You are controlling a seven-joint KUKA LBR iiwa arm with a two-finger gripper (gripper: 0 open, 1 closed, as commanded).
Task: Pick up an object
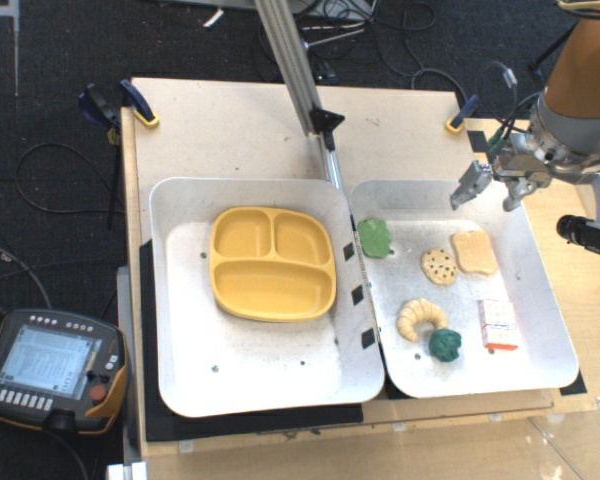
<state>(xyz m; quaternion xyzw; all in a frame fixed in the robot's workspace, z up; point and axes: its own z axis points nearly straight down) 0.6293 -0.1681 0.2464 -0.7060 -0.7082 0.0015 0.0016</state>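
My two-finger metal claw (490,190) hangs spread and holding nothing over the right white bin's (550,298) one-o'clock corner; tan toast slice (473,252) lies beneath; pale bench (230,128) stands on dark carpet (50,198).

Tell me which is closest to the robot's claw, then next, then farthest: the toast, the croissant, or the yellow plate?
From the gripper, in the camera view:
1. Toast, just below it in the right bin.
2. Croissant, lower in the same bin.
3. Yellow plate, over in the left bin.

gripper (491,192) open, above toast (473,252)
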